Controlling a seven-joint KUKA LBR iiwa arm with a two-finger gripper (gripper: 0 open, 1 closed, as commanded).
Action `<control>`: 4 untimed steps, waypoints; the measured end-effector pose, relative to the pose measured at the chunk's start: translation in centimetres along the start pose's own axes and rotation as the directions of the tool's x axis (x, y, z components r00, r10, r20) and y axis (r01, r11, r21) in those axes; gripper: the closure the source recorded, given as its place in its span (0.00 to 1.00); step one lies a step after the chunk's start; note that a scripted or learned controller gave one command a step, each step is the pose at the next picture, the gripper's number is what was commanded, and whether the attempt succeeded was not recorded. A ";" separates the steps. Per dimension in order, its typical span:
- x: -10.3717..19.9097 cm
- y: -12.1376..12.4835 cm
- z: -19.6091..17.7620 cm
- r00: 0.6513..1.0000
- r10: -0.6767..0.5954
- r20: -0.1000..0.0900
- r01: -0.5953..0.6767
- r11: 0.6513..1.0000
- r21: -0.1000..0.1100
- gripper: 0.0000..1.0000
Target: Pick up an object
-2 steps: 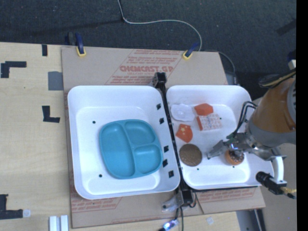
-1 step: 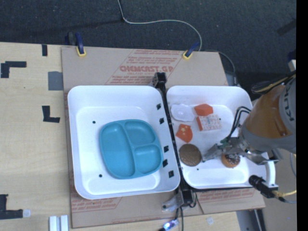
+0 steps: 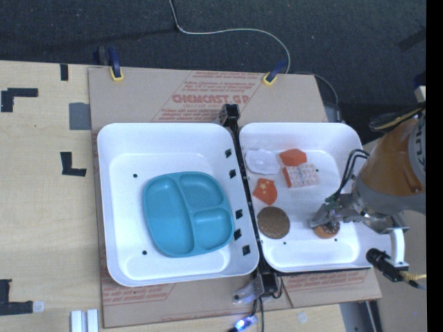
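down at the near edge of the right bin (image 3: pixel 304 260), the gripper (image 3: pixel 325 221) sits low over a small orange round piece (image 3: pixel 327 231) that lies on the bin floor close to the near right corner; the dark fingers blur together against it, so i cannot tell whether they are apart or closed, nor whether they touch it. that orange piece looks like the thing being gone for. judging by its look it is a small, light, stiff toy item with a smooth skin, likely to skid or roll if pinched off centre, so the hold should straddle its middle, pressing from two opposite sides.

just to its left lies a flat brown disc (image 3: pixel 274 222), near the divider (image 3: pixel 239 185) between the bins. a little farther back sits a red piece with a yellow mark (image 3: pixel 265 191), and right of it a pale printed packet (image 3: pixel 302 177). beyond those are an orange block (image 3: pixel 293 157) and a clear, whitish piece (image 3: pixel 260 160) beside it, toward the far wall.

across the divider, the left bin (image 3: pixel 118 206) holds a blue sectioned plate (image 3: pixel 187 211), well apart from the arm (image 3: pixel 394 171)
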State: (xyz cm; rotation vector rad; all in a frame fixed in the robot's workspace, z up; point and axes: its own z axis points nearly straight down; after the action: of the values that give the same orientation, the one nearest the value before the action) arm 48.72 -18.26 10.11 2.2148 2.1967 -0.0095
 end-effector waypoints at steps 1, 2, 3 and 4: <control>0.9 0.0 -5.4 1.000 -0.010 -0.021 0.011 1.000 0.010 1.00; 0.9 0.2 -10.5 1.000 -0.011 -0.019 0.011 1.000 0.009 1.00; 5.4 0.5 -11.2 1.000 -0.014 -0.022 0.014 1.000 0.013 1.00; 11.1 1.4 -11.0 1.000 -0.016 -0.022 0.016 1.000 0.014 1.00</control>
State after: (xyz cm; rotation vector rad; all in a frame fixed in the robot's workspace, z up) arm 50.12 -6.98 20.89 2.2156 2.2329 -0.0011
